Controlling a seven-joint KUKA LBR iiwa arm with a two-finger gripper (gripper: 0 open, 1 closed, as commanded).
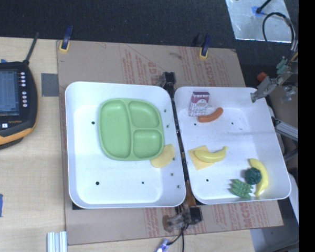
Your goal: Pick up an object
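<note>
Two bananas (210,153) (259,175); the far one half-hidden by broccoli (243,185).

Gripper (262,92) lying partly out past right edge, arm cut off there; finger state too small to tell. Handheld pendant (8,103) running off left edge. Pale yellow piece (164,156) sitting partly tucked under green divided plate (130,128). Yellow banana (259,176) partly covered by dark green toy (252,176). Print on small packet (199,103) too blurred to read.
</note>
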